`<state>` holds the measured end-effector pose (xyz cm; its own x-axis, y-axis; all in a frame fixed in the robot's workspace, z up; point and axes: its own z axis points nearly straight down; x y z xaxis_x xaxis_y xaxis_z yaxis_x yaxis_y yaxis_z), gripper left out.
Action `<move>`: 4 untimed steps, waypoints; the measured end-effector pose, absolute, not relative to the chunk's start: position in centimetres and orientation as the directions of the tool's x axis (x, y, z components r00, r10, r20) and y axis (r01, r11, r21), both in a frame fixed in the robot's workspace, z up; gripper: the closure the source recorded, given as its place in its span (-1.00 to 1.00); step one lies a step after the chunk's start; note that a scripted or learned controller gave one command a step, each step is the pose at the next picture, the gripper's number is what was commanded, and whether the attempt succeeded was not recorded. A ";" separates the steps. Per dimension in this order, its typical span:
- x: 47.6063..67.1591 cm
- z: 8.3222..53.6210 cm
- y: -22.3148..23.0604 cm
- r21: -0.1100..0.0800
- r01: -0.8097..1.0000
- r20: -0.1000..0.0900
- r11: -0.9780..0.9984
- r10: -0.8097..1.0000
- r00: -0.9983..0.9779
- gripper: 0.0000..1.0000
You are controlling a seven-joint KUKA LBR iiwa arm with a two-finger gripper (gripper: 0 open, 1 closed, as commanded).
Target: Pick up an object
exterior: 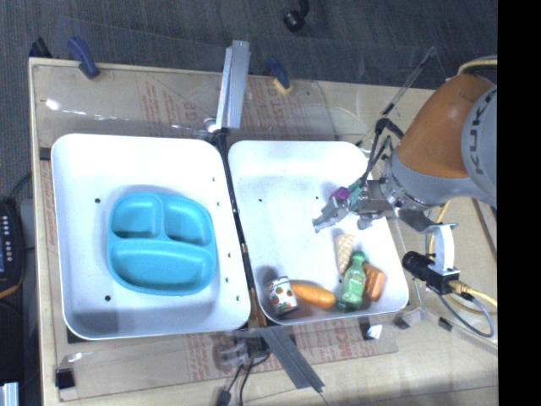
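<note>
My gripper (342,214) hovers over the middle of the right white bin (270,176), reaching in from the right. A small purple thing (340,194) shows right against the gripper's upper side; I cannot tell if it is held. Just below the gripper lies a cream cone-shaped piece (345,248). Along the bin's near edge lie a small printed can (283,296), an orange carrot (314,294), a green bottle (352,281) and an orange piece (375,284) beside it.
The left white bin (76,167) holds a blue divided plate (161,242). A grey metal bar (232,83) stands at the back between the bins. Blue clamps (83,57) sit along the bench's far edge.
</note>
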<state>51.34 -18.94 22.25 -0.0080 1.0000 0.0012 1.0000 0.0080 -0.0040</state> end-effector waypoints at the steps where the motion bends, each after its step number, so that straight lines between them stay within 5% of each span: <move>1: 47.8 9.2 -21.0 0.001 1.000 0.001 0.010 1.000 -0.010 -1.00; 2: 48.0 10.3 -21.0 0.004 1.000 -0.001 0.016 1.000 -0.016 1.00; 3: 48.0 10.3 -21.0 0.004 1.000 -0.002 0.016 1.000 -0.016 -1.00; 4: 48.2 11.3 -20.9 0.006 1.000 -0.003 0.023 1.000 -0.023 1.00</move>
<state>48.21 -20.94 11.29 -0.0228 0.9997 -0.0031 0.9997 0.0228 0.0056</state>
